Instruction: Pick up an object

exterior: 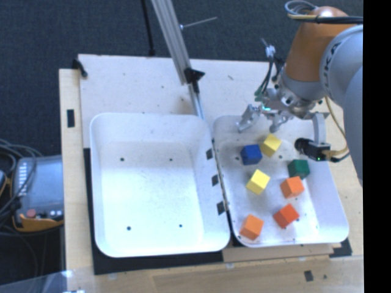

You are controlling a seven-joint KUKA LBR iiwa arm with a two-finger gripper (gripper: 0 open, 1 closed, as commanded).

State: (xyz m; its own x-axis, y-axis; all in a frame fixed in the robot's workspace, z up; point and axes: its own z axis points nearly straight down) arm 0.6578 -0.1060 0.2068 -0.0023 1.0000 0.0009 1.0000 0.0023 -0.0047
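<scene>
Several small cubes lie in the right bin (pixel 330 224): a blue one (pixel 250 154), a yellow one (pixel 271 144) beside it, another yellow one (pixel 258 181), a green one (pixel 299 167), and three orange ones (pixel 292 187) (pixel 286 215) (pixel 251 226). My gripper (pixel 261 121) hangs over the bin's far end, just above the blue and upper yellow cubes. Its two fingers (pixel 247 119) stand apart, open, with nothing between them.
The left bin (pixel 153 182) sits beside the right one, its rim touching. A slanted metal post (pixel 174 38) rises from the bench behind the bins. A grey device with cables (pixel 36 191) lies off the bench's left edge.
</scene>
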